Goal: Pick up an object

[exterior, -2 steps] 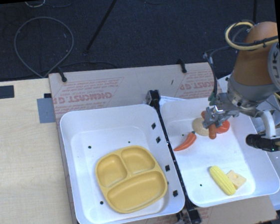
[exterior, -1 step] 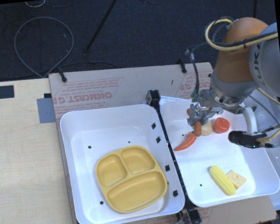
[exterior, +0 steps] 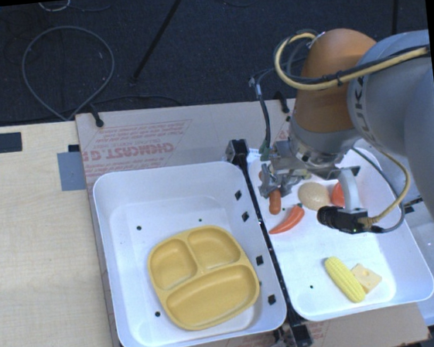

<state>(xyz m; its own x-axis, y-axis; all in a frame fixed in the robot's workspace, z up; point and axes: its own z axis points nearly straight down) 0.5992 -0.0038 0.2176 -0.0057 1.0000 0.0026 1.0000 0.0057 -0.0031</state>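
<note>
A small orange, carrot-like plastic piece (exterior: 275, 202) stands nearly upright in the far-left part of the right shallow white bin (exterior: 416, 282), directly under the hand (exterior: 274, 186). Just near of it lies a curved red-orange plastic chili pepper (exterior: 288, 220), flat, its tip pointing left. A pale cream egg-shaped piece (exterior: 312, 194) rests to their right. In the bin's near part, a yellow plastic corn cob (exterior: 344, 279) lies at a slant, touching a pale yellow cheese-like wedge (exterior: 366, 276) on its right.

Two white bins (exterior: 121, 218) sit on a pale wood counter (exterior: 33, 267). A yellow divided tray (exterior: 204, 277), yellow corn cob (exterior: 344, 279), pale cheese wedge (exterior: 366, 276), red-orange pepper (exterior: 287, 220) and cream egg (exterior: 313, 194) show.
</note>
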